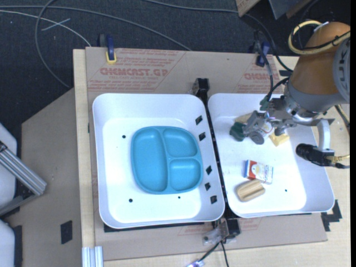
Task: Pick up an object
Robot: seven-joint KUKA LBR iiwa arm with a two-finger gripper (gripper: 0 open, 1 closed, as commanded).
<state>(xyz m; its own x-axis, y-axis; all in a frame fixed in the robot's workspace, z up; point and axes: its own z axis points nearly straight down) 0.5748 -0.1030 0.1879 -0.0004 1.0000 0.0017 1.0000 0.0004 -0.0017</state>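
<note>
Camera view: we see the grey two-finger gripper (257,128) low over the rear of the right shallow white bin (295,199), and we can't tell its grip from here. A small dark green object (238,130) sits just at its left tip, a pale yellow block (280,139) just beside it. Nearer us lie a small red, white and blue packet (258,171) and a tan bread-roll shape (250,191). The left white bin (111,149) carries a blue sectioned plastic plate (166,159).

Blue divided plate (166,159) lies in the left white bin (105,115)
</note>
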